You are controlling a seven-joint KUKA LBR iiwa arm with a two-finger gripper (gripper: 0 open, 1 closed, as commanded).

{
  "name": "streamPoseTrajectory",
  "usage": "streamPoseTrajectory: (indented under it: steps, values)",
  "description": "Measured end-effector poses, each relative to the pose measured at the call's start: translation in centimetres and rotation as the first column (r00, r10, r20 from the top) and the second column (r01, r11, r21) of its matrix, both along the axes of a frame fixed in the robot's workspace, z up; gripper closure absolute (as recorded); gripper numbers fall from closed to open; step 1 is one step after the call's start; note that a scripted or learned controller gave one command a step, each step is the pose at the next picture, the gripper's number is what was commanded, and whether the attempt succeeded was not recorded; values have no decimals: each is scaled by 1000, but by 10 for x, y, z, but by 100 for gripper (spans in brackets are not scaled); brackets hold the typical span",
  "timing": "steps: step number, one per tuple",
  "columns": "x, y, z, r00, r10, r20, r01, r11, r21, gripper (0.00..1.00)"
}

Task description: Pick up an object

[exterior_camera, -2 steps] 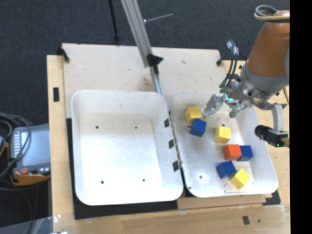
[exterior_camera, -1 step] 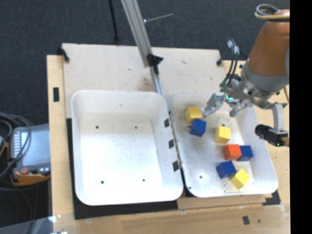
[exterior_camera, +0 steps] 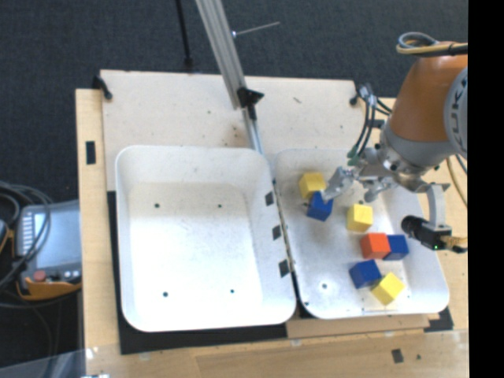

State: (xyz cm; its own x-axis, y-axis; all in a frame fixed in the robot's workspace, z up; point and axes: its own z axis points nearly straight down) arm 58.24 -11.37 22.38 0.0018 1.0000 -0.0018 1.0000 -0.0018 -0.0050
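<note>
One camera sits high above the bench (exterior_camera: 228,109), looking down at a slant. It takes in both bins (exterior_camera: 197,235), with the arm (exterior_camera: 429,93) entering from the right.

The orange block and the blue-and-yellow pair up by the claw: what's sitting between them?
A lone yellow block lies between the orange block and the upper blue block, on the right bin's floor, in the overhead camera view.

The arm (exterior_camera: 429,109) comes in from the right side, bent down over the right bin. It is grey with a wide orange band just above the wrist. The gripper (exterior_camera: 340,181) sticks out to the left from the wrist, low down, and thin cables run along it.
</note>
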Motion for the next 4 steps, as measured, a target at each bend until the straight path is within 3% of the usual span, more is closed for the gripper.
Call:
streamPoseTrajectory:
  steps: [2, 3, 4]
  values:
    - [-9, -9, -102, 1000, 0, -1, 0, 1000, 1, 0]
    - [-6, -9, -87, 1000, -8, 10, 8, 1000, 2, 100]
    - [-2, -16, -24, 1000, -3, 13, 3, 1000, 0, 100]
